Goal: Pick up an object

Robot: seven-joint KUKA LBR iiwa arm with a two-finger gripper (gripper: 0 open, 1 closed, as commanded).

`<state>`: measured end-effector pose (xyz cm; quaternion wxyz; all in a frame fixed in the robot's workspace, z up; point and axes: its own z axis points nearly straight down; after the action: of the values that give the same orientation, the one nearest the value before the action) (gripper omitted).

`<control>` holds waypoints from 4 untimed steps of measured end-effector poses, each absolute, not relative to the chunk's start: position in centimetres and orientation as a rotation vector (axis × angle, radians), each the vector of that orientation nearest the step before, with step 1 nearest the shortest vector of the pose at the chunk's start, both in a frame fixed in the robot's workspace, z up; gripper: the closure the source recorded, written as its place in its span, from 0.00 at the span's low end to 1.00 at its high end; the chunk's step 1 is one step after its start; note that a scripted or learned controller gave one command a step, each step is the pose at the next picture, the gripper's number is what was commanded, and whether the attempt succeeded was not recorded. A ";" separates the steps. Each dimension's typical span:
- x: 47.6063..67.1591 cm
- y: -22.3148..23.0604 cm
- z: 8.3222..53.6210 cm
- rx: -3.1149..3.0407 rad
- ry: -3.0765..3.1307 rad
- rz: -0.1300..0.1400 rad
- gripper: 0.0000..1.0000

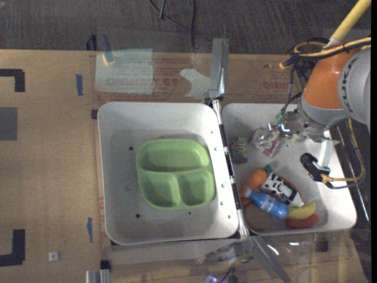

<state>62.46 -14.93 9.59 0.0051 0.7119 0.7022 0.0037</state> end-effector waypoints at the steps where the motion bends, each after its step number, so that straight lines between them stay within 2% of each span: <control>1: 62.1 -14.5 10.0 2.365 2.057 0.008 0.00; 2: 62.3 -14.5 11.2 2.362 2.053 0.016 1.00; 3: 64.0 -21.2 8.6 2.393 2.033 0.001 1.00; 4: 62.7 -16.2 20.0 2.589 1.775 0.001 1.00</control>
<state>62.72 -16.23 19.97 0.0010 0.8248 0.5655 0.0003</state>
